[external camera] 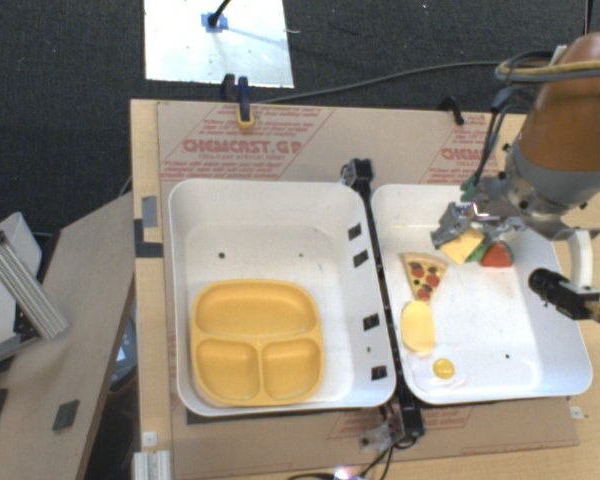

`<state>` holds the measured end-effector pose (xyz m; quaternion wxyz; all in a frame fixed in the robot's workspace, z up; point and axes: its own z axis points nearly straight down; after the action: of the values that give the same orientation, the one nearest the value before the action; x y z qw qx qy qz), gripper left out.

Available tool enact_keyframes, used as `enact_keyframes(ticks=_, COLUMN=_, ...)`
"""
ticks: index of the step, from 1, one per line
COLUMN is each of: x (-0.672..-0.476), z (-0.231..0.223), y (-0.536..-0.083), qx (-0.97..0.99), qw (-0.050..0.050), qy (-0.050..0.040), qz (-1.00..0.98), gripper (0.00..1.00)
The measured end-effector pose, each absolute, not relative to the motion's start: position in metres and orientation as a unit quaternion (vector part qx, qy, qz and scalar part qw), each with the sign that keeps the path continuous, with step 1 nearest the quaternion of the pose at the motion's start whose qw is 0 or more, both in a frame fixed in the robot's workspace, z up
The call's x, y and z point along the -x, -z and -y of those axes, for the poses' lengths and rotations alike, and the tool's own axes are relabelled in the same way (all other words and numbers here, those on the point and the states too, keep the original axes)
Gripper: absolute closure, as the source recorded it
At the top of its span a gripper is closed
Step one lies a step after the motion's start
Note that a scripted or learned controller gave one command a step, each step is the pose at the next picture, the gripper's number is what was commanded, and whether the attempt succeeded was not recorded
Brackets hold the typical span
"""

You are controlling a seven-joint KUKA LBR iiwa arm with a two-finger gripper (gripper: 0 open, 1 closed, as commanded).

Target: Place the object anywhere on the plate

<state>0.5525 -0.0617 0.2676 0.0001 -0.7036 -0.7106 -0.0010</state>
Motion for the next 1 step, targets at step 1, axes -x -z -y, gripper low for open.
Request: enact_keyframes(ticks=1, x=-0.5554, z=0.0067, y=-0.2695, qx=0.703, qw=0.000, qy=0.0015, qz=0.711, gripper=1.00)
